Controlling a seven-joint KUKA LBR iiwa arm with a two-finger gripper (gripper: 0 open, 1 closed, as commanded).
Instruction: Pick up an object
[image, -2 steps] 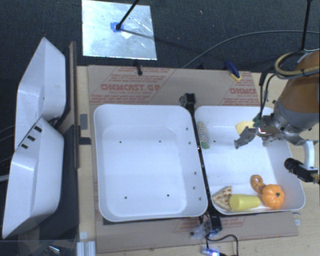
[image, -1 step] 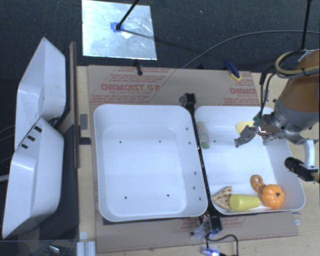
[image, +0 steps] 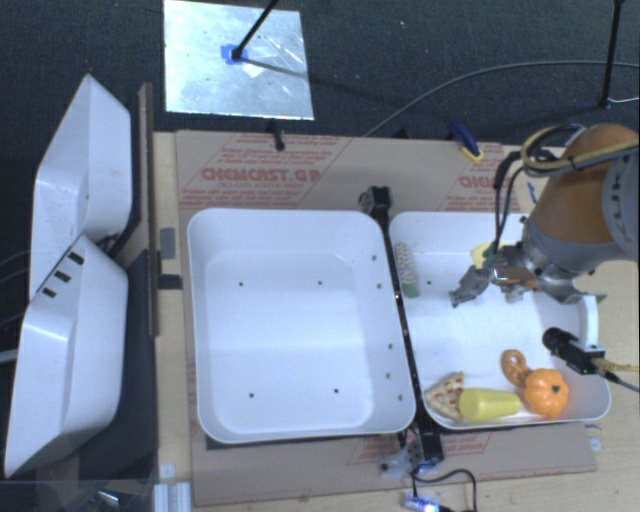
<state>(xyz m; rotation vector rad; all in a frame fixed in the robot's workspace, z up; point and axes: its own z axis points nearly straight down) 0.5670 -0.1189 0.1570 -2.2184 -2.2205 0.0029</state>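
Observation:
My gripper hangs over the middle of the right bin, pointing left and down, with bare white floor beneath it. Along the bin's front wall lie a pizza slice, a yellow piece, an orange pumpkin and a brown pretzel. A pale ridged strip with a green end lies against the bin's left wall. All of these sit apart from the gripper. A small yellow-green bit shows beside the wrist; what it is I cannot tell.
The left bin stands beside the right one, with a black divider between them. Two spare white bins lean at the far left. A shiny metal sheet lies behind the bench.

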